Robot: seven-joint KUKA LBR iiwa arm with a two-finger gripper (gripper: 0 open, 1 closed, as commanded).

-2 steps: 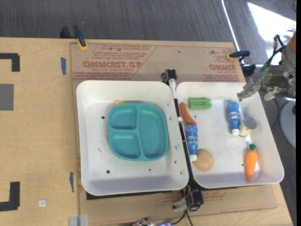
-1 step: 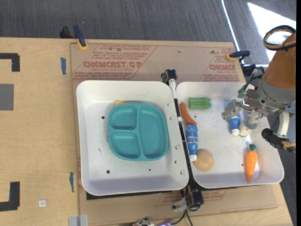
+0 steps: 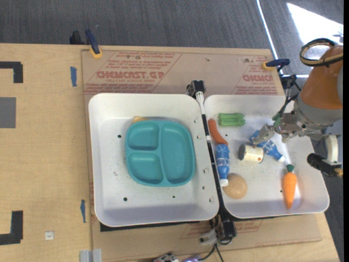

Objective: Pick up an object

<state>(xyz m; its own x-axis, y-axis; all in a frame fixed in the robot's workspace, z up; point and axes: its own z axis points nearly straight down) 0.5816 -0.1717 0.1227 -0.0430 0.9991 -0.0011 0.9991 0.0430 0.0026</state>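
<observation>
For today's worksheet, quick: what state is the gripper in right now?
Gripper: cannot be told; it sits low in the right bin beside the blue object.

Even, bright overhead light fills the scene, and the two white bins (image 3: 109, 201) come close to washing out. A hard sunlit patch lies on the dark floor (image 3: 313, 15) at the top right corner. Shadows under the bin rims are short and soft. Focus is moderate, with small items slightly fuzzy.
</observation>
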